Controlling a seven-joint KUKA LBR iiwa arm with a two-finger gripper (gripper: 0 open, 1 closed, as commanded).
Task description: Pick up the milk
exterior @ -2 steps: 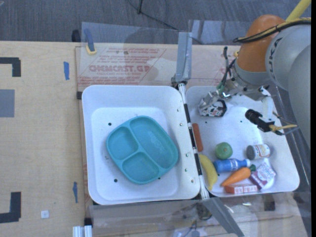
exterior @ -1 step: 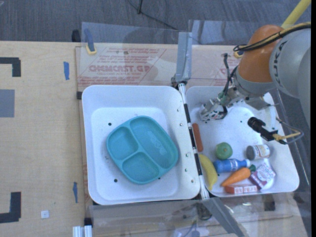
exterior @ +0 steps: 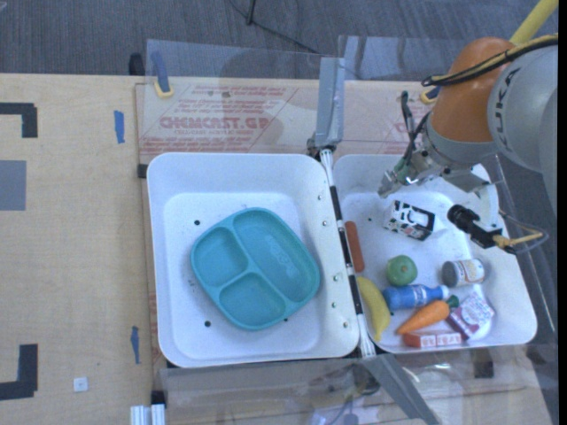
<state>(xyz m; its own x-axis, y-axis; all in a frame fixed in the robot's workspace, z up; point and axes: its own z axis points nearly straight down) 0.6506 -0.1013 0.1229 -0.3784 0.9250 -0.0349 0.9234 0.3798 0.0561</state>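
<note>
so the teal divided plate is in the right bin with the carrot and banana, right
Not quite. The camera view shows the teal divided plate alone in the left bin. The carrot and banana are in the right bin, as you said.

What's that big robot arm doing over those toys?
The robot arm is reaching in over the right bin, which is full of toy food. Its job is to pick up the milk, the little black-and-white carton. The gripper hangs just above and to the left of the carton, which lies on the bin floor, not yet picked up. Below it sit a green apple, a blue bottle, a carrot and a banana. The left bin holds a teal divided plate.
</note>
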